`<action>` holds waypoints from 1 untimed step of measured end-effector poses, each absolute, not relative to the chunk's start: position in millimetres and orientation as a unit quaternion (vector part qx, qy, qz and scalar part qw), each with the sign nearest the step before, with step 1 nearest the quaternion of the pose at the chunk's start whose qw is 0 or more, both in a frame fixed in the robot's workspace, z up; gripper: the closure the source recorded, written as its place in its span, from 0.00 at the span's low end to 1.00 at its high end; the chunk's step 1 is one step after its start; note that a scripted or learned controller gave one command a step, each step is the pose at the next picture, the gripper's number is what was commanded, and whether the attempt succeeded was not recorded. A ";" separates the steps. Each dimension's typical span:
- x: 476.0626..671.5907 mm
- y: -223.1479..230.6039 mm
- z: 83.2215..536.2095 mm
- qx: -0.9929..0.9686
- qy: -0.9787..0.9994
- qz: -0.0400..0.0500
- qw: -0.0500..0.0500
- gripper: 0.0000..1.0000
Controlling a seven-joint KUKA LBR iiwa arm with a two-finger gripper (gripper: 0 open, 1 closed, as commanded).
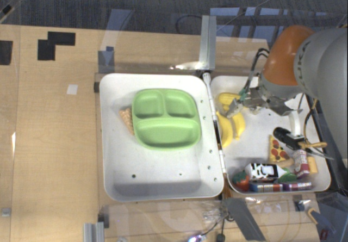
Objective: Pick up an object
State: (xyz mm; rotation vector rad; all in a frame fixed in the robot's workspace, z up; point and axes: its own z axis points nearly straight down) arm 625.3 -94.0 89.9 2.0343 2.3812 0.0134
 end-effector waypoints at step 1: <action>628.0 -91.4 101.5 0.649 0.761 0.008 0.005 1.00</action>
